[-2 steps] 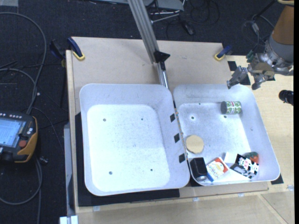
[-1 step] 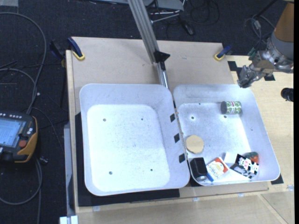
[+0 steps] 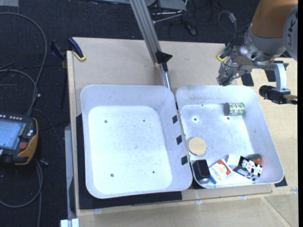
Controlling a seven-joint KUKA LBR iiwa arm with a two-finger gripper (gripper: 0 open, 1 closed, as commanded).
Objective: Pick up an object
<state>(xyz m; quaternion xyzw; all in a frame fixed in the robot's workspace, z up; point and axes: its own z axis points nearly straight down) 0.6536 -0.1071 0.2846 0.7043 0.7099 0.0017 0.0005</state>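
Right bin (image 3: 265, 126) holds all the candidate objects. A small green can (image 3: 234, 109) lies on its side near the far wall. A round tan disc (image 3: 197, 146) sits near the bin's left wall, about mid-depth. Along the near edge — a black rectangular item (image 3: 201, 170) in the left corner, an orange-and-white packet (image 3: 219, 169) just beside it, then a black-and-white patterned piece (image 3: 249, 167) with something red and green touching its far side.

Gripper (image 3: 228, 74) hangs above the bench beyond the right bin's far rim, apart from every object, nothing seen between its fingers — whether it is released or clenched, cannot tell.

Left bin (image 3: 128, 141) sits just beside the right one. A slanted metal bar (image 3: 147, 25) crosses the bench behind them. A handheld controller (image 3: 16, 138) rests on the floor at far left.
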